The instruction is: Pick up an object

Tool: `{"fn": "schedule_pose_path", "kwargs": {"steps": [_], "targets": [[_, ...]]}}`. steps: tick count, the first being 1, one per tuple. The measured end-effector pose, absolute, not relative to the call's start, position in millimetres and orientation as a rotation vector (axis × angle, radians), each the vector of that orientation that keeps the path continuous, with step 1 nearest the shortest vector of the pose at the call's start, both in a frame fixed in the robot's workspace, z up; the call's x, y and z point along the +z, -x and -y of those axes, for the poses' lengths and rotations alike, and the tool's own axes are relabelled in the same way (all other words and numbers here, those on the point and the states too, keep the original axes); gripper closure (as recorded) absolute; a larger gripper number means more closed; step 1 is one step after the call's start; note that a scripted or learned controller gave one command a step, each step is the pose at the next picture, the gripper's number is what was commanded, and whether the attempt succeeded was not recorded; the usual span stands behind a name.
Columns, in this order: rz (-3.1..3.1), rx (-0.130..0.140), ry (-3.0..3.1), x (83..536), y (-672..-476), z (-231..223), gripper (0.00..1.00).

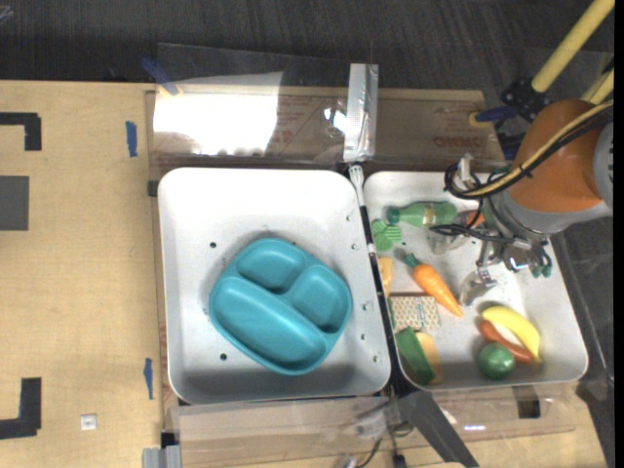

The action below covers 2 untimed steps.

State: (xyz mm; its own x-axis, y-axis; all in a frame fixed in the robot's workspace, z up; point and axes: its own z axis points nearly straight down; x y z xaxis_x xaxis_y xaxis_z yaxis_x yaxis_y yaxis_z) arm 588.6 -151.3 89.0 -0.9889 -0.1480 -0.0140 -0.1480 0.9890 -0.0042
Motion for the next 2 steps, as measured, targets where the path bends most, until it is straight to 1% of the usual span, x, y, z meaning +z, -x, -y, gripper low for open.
{"fn": "schedule_pose_path", "kwargs": {"steps": [1, 2], "targets": [[-3.127, -0.003, 0.121, 89.7, -513.7, 123.1, 0.00], [-3.111, -0.008, 0.124, 103.0, -518.5, 122.5, 1.00]]}}
